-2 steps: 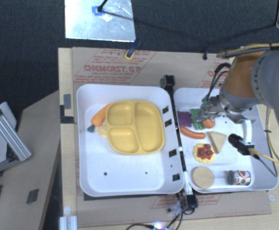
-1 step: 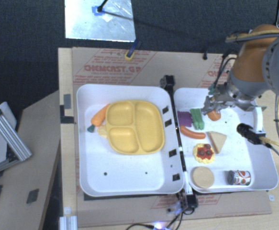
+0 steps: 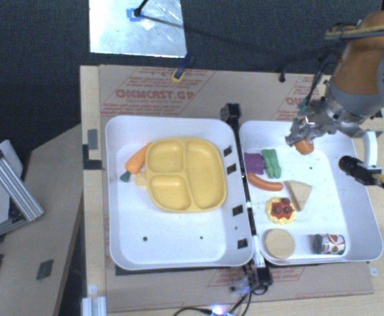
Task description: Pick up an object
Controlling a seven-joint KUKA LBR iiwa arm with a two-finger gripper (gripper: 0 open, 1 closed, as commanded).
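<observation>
1. The gripper [image 3: 303, 139] hangs over the right bin's [image 3: 369, 224] far part, pinching a small orange object [image 3: 304, 147] at its top; whether it is clear of the floor is unclear.
2. Risk: a shallow hold; the round piece may slip free, dropping near the green piece [image 3: 271, 162].

red lettering reading "chemcast gp" runs across the brown protective sheet [image 3: 159, 91] under the two bins, on its far left part, seen upside down. the same red print repeats at the far right, near the arm, and along the near edge, too small to read. the small can [image 3: 329, 243] in the right bin carries a label that cannot be read.
</observation>
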